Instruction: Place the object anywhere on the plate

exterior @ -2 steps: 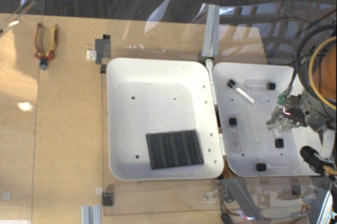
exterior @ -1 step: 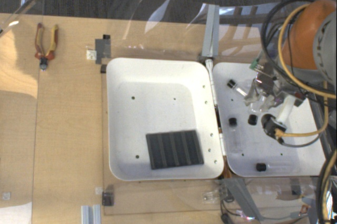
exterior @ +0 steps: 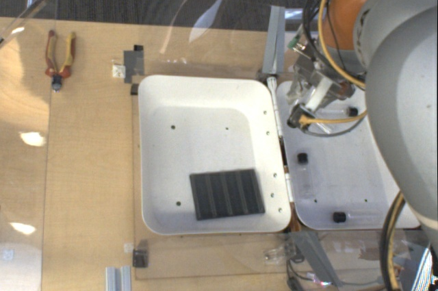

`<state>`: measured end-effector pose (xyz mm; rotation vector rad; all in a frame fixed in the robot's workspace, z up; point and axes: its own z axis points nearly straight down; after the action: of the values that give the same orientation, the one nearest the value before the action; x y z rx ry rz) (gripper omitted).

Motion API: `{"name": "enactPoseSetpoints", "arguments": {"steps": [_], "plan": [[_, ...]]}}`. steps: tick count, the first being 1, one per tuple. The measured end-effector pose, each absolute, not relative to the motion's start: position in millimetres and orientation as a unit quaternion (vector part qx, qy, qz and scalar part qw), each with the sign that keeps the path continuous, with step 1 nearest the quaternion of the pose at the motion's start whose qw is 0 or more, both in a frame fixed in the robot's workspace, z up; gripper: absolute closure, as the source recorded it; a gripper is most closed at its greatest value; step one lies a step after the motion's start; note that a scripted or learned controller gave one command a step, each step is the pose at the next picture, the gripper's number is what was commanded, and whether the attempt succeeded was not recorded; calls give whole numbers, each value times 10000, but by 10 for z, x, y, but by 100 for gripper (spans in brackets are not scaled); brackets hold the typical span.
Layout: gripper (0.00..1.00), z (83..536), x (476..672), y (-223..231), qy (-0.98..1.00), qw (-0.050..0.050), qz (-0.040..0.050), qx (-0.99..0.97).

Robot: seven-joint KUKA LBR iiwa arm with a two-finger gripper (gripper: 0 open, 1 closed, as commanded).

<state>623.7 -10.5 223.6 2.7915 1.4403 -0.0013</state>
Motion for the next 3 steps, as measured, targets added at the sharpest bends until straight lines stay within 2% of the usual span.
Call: {"name": "enactPoseSetpoints", "arguments": {"steps": [1,2,3], "plan": [[100,1821,6685,514,4695,-3,-14,8829],[100,1840,6687,1108,4260,-2,-1,9047],[100,1852,6468,2032,1843,-14,8,9829]]}}
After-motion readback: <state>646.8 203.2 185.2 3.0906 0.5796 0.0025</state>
